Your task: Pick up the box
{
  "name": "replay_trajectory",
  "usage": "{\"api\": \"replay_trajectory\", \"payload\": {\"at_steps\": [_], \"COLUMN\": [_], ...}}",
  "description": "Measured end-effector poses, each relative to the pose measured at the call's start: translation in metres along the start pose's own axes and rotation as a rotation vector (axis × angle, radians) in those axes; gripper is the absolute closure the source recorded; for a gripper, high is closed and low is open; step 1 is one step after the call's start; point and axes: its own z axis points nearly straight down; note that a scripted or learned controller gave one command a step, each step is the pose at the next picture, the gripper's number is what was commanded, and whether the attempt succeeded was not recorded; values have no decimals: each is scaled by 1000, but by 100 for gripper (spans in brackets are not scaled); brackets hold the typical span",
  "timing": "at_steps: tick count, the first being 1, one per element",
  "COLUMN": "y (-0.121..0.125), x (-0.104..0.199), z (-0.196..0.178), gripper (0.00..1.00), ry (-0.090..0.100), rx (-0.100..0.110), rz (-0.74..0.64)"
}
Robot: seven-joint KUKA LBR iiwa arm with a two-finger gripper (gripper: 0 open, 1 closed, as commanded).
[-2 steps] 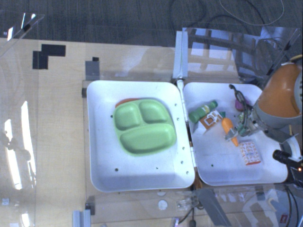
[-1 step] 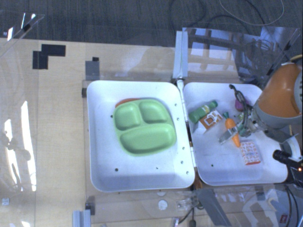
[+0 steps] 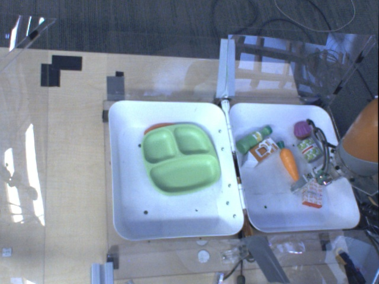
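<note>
Left bin (image 3: 127,218): we note a green divided plate (image 3: 179,158). Right bin (image 3: 278,215): bottle (image 3: 253,138), carrot (image 3: 289,163), the box (image 3: 263,151) between them. Gripper (image 3: 317,179) low near carrot; we cannot tell its opening.

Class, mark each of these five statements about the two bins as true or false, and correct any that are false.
1. The green divided plate lies in the left bin. True.
2. The carrot lies in the left bin. False: it lies in the right bin.
3. The green bottle lies near the right bin's left wall. True.
4. The gripper holds the small box. False: the box lies apart from it, beside the bottle.
5. The purple item sits on the plate. False: it is in the right bin.
</note>
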Motion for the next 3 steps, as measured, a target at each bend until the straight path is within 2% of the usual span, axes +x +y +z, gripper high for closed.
{"api": "replay_trajectory", "payload": {"at_steps": [1, 2, 3], "y": [5, 5, -16], "x": [0, 0, 5], "z": [-13, -13, 0], "gripper": [100, 0, 0], "ry": [-4, -4, -1], "rx": [-10, -10, -2], "rz": [-3, -3, -45]}}
